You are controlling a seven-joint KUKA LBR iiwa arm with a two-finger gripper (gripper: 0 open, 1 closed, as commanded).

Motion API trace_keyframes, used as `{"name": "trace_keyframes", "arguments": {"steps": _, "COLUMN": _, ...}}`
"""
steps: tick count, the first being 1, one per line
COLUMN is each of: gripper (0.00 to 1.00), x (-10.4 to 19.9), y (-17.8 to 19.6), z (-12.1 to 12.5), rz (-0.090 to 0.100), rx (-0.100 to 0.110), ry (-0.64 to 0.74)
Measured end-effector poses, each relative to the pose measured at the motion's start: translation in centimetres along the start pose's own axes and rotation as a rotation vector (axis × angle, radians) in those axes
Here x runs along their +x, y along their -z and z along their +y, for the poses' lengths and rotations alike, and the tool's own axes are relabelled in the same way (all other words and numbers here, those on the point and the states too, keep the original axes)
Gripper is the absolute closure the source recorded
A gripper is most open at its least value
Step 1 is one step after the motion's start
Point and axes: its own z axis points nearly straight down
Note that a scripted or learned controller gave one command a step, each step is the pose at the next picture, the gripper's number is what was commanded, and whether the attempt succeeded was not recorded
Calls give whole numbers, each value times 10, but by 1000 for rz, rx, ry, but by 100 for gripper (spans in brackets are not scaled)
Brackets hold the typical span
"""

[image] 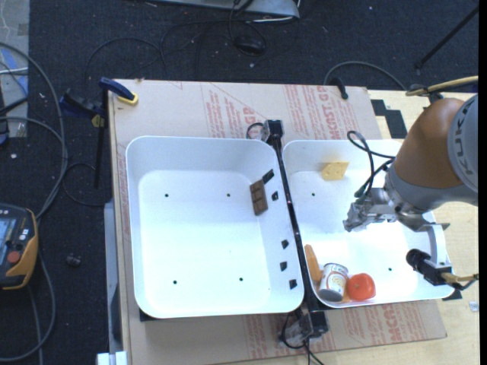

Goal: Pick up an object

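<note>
In the right bin point(304, 158) lie a yellow cheese-like wedge point(334, 171) at the back, and near the front edge an orange carrot point(312, 262), a small tin can point(332, 280) and a red tomato point(361, 287). A brown chocolate bar point(259, 198) leans on the right wall of the left bin point(152, 158). My gripper point(356, 220) hangs over the middle of the right bin, above bare floor, apart from all the objects. Nothing is visible between its fingers.
The two white bins stand side by side on a cardboard-covered bench point(228, 105). Black clips point(274, 128) hold the shared wall. Cables point(358, 147) trail over the right bin's back corner. The arm's grey and orange body point(434, 158) covers the right bin's right side.
</note>
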Motion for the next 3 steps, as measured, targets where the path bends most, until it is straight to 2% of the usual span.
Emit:
{"name": "trace_keyframes", "arguments": {"steps": 2, "gripper": 100, "x": 3, "y": 115, "z": 3, "rz": -1, "rx": -5, "ry": 1}}
{"name": "trace_keyframes", "arguments": {"steps": 3, "gripper": 100, "x": 46, "y": 111, "z": 33, "rz": 1, "rx": 1, "ry": 4}}
